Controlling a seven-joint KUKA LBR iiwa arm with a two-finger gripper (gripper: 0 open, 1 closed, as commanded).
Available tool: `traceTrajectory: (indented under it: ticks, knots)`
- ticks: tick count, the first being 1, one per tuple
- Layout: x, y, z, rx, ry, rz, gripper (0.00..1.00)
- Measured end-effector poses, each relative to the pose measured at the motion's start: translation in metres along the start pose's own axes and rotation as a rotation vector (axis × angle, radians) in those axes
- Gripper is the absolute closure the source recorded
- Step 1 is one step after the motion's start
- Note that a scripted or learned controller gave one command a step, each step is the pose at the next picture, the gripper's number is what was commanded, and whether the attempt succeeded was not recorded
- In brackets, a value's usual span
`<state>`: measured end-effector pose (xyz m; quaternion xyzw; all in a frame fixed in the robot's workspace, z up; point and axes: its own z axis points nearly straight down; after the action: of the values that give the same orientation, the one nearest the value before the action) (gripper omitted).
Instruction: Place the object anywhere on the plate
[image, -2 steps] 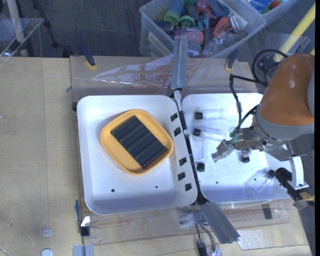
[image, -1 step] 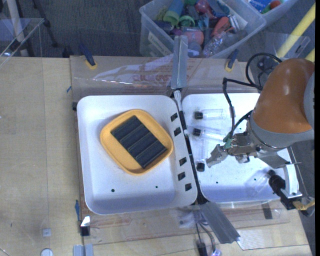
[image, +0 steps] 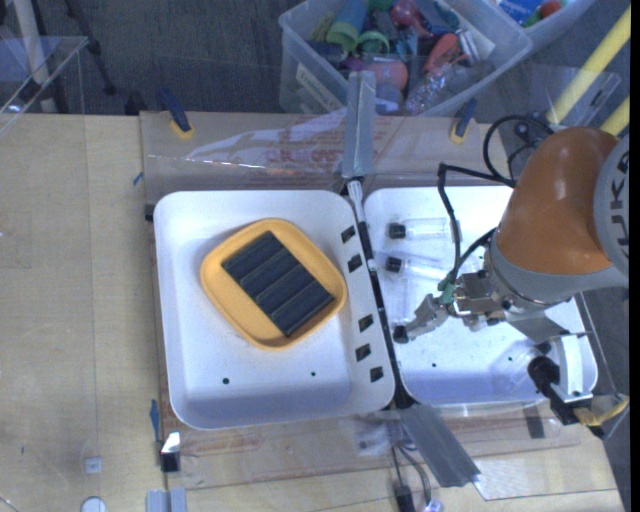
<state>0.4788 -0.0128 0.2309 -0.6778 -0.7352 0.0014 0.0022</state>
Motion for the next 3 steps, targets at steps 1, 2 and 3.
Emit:
traceTrajectory:
  ticks: [1, 2, 3]
  knots:
    - [0.005, 0.000, 0.007, 0.001, 0.001, 0.057, 0.00]
    - [0.001, 0.000, 0.006, -0.002, 0.000, 0.087, 0.00]
    - [-0.019, -0.002, 0.009, 0.000, 0.000, 0.112, 0.00]
